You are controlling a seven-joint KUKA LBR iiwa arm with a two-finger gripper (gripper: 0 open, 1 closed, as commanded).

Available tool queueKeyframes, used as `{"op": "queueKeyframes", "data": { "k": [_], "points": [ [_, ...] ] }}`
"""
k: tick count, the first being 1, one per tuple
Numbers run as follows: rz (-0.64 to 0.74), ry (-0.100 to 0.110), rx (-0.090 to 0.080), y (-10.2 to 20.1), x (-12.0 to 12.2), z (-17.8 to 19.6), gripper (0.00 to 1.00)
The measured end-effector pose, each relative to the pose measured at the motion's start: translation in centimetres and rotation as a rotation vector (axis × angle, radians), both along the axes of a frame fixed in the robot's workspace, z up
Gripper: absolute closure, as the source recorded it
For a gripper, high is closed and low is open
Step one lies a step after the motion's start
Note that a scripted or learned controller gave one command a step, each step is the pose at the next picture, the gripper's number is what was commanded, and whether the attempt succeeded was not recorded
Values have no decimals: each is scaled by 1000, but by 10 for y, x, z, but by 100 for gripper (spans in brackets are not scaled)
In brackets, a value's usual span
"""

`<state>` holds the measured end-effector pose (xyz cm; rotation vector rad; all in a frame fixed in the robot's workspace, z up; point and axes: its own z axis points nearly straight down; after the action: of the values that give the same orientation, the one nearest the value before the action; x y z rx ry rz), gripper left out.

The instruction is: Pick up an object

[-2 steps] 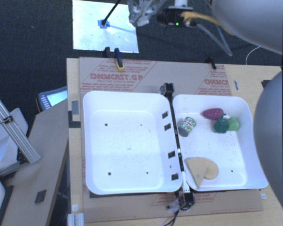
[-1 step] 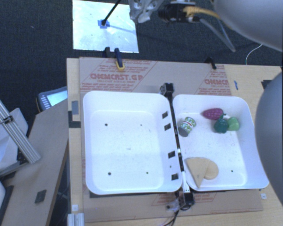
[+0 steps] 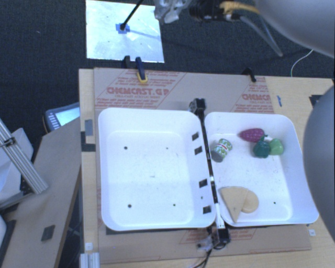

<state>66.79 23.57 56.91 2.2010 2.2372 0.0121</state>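
Hand [image 3: 168, 11] sits at the top edge of the camera view, above the far side of the counter [image 3: 230, 86] and well apart from both bins; it's partly cut off and blurred, so can't tell how it's set, and nothing is visible in it. Grey arm [image 3: 298, 21] comes in from the upper right, with black and yellow cabling [image 3: 230, 7] next to the hand. Right bin [image 3: 293, 209] carries all the objects. Small can with a green-and-white label [image 3: 221, 149] lies tilted near the bin's left wall, just beside the divider between the bins. Magenta piece [image 3: 252, 135] is in the far part of the bin, touching or almost touching a dark green piece [image 3: 261, 149], which in turn sits against a lighter green one [image 3: 276, 147]; a bit of white shows where the three meet. Tan flat wedge [image 3: 234, 201] rests in the near-left part of the bin, overlapping a tan round disc [image 3: 251, 202], well apart from the green cluster. Left bin [image 3: 152, 172] shows bare white floor with a few dark spots. Both bins sit on a brown board printed with red lettering [image 3: 137, 90]. Beyond the counter, a shiny metal sheet [image 3: 123, 31] lies on the dark floor with a small blue mark on it.
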Motion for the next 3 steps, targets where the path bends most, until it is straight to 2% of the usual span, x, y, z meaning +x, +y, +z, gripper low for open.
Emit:
{"op": "queueKeyframes", "data": {
  "k": [3],
  "points": [
    [12, -9, 3, 1, 0, 34, 100]
  ]
}}
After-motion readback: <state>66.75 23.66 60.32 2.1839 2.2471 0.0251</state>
